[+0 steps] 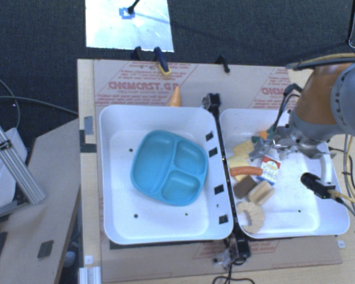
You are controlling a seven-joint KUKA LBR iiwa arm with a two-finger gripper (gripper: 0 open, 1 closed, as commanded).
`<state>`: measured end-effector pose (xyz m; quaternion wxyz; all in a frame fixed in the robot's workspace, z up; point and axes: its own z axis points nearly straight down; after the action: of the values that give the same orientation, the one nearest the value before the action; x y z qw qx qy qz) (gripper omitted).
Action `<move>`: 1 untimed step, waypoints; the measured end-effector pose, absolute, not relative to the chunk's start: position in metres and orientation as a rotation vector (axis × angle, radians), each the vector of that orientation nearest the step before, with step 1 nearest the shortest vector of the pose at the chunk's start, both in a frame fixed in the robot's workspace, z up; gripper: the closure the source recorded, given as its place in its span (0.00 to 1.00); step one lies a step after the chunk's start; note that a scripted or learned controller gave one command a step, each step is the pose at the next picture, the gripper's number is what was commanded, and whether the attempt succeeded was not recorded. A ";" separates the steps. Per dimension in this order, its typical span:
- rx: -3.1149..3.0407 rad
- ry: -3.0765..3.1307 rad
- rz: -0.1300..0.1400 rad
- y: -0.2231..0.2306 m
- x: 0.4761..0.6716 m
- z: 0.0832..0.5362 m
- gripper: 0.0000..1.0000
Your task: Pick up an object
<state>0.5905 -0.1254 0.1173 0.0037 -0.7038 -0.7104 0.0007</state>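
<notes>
- End effector sits low in the right bin, over the toy food pile; honestly can't tell how it's set or if it's got anything.
- Just below it: a small printed packet, an orange sausage, brown blocks.
- Left bin holds a blue divided tray.
- Both bins sit on the bench.

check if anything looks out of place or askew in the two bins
The blue divided plastic plate lies turned at an angle to the walls of the left white bin. The small toy food pieces are bunched against the right white bin's left side. Nothing looks spilled or damaged.
</notes>
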 end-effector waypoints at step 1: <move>-2.223 -2.239 -0.008 -0.084 0.604 0.091 0.00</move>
<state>0.6041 -0.0838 0.0914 -0.0071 -0.7045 -0.7096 -0.0027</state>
